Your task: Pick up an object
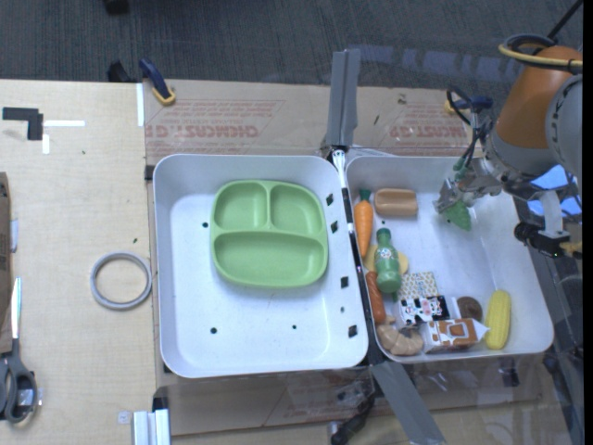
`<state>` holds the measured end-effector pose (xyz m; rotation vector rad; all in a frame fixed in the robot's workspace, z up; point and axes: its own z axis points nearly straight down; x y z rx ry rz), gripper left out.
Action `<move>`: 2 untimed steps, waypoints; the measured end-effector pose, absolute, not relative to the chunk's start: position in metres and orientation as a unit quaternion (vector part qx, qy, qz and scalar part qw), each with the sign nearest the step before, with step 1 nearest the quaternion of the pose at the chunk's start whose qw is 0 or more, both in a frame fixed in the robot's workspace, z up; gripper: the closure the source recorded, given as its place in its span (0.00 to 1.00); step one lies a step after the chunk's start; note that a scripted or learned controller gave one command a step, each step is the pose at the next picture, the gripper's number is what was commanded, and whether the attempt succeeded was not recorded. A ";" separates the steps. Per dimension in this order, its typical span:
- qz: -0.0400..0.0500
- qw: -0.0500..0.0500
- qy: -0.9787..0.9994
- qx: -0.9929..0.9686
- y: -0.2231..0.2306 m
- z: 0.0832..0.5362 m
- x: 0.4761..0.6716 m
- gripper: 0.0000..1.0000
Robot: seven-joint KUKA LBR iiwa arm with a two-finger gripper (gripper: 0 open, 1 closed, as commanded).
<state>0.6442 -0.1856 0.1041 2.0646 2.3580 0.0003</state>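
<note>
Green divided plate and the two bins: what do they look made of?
Green divided plate: probably matte moulded plastic, uniform colour with soft rounded ridges. Left bin and right bin: apparently smooth white plastic or coated metal, with a slight sheen; the view cannot settle which.

A pale wooden surface (69,211) fills the left side, lit evenly from above with only soft shadows. Along the top runs dark grey carpeted floor (278,17), where a black chair castor (115,0) stands near the upper left. A sheet of brown cardboard (241,123) with reversed red lettering lies beneath the bins, held at its upper left corner by a blue and yellow clamp (157,82). On the wood lie a ring of tape (121,279), strips of white and black tape (37,123), and scissors (17,383) at the lower left edge.
</note>
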 end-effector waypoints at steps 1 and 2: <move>0.000 0.001 0.737 0.676 -0.114 0.180 0.659 1.00; -0.001 0.001 0.791 0.612 -0.169 0.253 0.638 1.00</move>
